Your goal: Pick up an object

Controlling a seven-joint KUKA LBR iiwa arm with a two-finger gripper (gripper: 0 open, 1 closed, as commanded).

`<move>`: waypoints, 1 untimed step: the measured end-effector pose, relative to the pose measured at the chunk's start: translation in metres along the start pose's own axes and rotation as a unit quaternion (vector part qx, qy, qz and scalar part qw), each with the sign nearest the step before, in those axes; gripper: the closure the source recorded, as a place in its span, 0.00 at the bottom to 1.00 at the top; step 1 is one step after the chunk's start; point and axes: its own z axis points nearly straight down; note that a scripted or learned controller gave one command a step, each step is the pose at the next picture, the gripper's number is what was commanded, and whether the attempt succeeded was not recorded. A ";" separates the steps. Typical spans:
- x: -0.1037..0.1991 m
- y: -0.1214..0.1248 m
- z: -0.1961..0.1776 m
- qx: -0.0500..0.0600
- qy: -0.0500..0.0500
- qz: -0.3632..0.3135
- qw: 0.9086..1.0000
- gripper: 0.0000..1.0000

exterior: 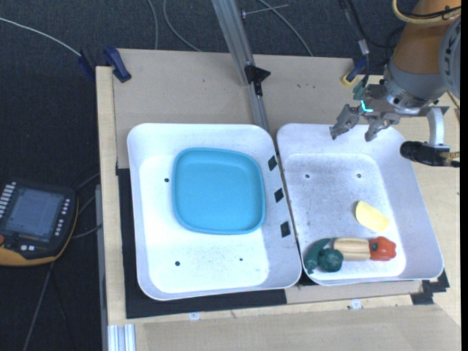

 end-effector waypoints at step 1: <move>0.000 0.000 0.000 0.000 0.000 0.000 1.000 0.00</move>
